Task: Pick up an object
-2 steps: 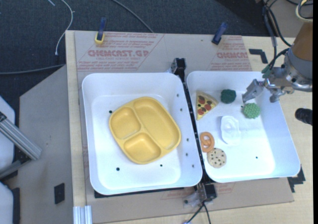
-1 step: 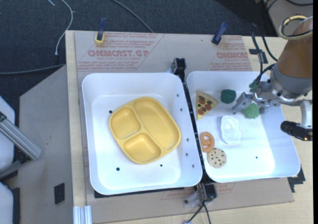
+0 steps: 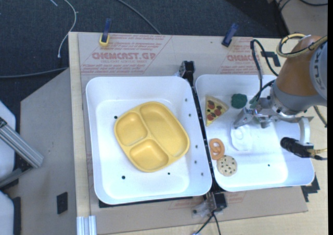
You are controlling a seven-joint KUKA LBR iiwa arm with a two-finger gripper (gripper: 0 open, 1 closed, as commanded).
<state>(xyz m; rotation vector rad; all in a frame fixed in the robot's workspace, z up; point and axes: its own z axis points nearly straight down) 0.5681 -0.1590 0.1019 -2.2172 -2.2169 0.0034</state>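
Low over the right bin [image 3: 291,174], the tool [image 3: 248,120] sits at the end of the grey arm [image 3: 299,80] that reaches in from the right, and whether it is wide, narrow or closed on anything cannot be told from this slanted view. Directly beneath it lies a pale white object [image 3: 242,138], hard to make out against the white floor of the bin; it may be a small cup or lid, and it looks like the likeliest target. A green round piece [image 3: 239,100] lies just beside the tool on the far side, with a pizza slice toy [image 3: 214,109] near the bin's left wall. A pretzel-shaped piece [image 3: 216,148] and a chocolate-chip cookie [image 3: 226,165] lie nearer the front.

The main risk, as I judge it, is a miss: the white object is low and smooth-looking, so the tool could close above it or push it aside. The green piece is close enough to get nudged or caught instead.

The left bin [image 3: 99,98] holds a yellow divided plate [image 3: 151,135], well apart from the action. Both bins rest on the table [image 3: 130,49].
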